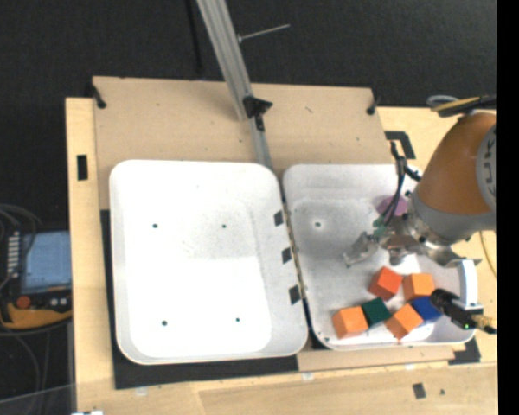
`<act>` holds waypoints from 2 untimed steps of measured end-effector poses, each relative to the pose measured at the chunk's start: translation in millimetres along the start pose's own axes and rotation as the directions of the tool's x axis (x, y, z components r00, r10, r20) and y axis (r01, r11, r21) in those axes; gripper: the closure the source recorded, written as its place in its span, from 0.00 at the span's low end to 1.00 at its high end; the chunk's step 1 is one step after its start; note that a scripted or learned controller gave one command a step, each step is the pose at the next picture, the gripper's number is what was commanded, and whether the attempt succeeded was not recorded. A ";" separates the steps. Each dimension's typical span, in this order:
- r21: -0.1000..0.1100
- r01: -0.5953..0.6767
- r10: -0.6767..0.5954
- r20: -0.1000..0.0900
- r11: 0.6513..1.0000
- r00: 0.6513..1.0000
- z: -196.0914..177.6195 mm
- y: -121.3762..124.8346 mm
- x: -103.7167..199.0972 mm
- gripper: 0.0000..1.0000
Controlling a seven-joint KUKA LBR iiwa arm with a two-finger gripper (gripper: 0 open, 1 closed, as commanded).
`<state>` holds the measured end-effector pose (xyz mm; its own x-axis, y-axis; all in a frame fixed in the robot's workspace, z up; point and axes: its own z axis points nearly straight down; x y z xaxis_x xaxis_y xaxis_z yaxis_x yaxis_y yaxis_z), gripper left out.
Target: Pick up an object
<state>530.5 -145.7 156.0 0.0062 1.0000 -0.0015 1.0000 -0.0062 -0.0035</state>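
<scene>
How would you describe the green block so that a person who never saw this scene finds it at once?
Look at the right-hand shallow white bin, at its near corner where the small coloured blocks are gathered. The small dark green block lies there, with an orange block on its left. It is the cluster's single green piece.

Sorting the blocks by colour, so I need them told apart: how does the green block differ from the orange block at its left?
The orange block is bright orange; the green block is dark green. The orange block shows whole, with open bin floor on its left, while the green block is wedged between orange blocks and looks smaller. The orange block lies nearer the right bin's front wall. Both are cube-like blocks touching each other in that bin's front corner cluster.
</scene>
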 end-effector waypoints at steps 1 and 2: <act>-0.002 0.004 -0.004 0.001 1.000 1.000 52.1 -0.1 -1.6 0.00; -0.009 -0.005 0.005 -0.002 1.000 1.000 38.9 1.7 -0.8 1.00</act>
<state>532.1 -146.7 117.1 0.0107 0.9999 0.0006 0.9999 -0.0107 0.0053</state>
